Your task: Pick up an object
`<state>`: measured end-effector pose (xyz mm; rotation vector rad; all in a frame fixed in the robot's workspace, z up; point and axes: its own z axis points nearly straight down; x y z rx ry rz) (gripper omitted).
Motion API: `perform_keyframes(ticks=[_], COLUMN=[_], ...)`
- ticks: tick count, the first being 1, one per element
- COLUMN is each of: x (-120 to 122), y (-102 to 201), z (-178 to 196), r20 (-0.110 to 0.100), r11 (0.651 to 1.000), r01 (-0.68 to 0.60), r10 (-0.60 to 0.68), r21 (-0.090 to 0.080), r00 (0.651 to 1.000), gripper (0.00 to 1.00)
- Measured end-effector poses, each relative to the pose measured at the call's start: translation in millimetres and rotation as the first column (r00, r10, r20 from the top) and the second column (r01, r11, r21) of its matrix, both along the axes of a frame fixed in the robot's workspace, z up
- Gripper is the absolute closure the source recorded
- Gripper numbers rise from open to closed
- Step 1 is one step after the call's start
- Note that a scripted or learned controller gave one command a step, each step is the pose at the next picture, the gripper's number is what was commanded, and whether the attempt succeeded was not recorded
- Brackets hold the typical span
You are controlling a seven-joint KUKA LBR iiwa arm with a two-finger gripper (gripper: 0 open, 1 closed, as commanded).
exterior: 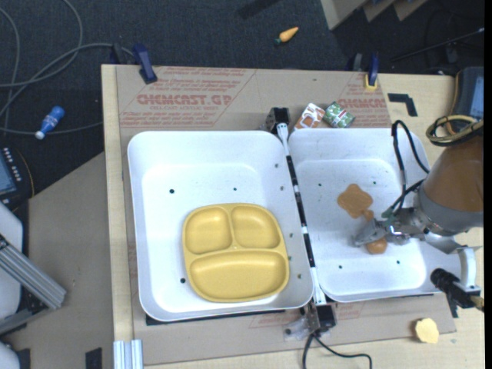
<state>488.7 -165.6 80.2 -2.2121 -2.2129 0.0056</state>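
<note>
Pincer [371, 234] low in the right bin [338, 283], over a small brown piece [376, 246]; its grip cannot be told.

Arm [460, 187]: cut off by the right edge.
End effector [374, 233]: finger state cannot be told.
Small brown piece [377, 246]: partly covered by the end effector.
Packets [326, 116] behind the bins: print too small to be read.

Grey arm [453, 206]; orange band [460, 177] above wrist; black cable [400, 148] looping alongside.
</note>
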Motion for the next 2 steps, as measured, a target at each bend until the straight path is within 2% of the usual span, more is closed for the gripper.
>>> perform_keyframes(ticks=[1, 2], x=[4, 17], y=[-3, 74], z=[16, 80], r20=[0.013, 0.018], r11=[1.0, 1.0], r01=[0.002, -0.008], r10=[-0.001, 0.008], r21=[-0.007, -0.006], r00=[1.0, 1.0], gripper=[1.0, 1.0])
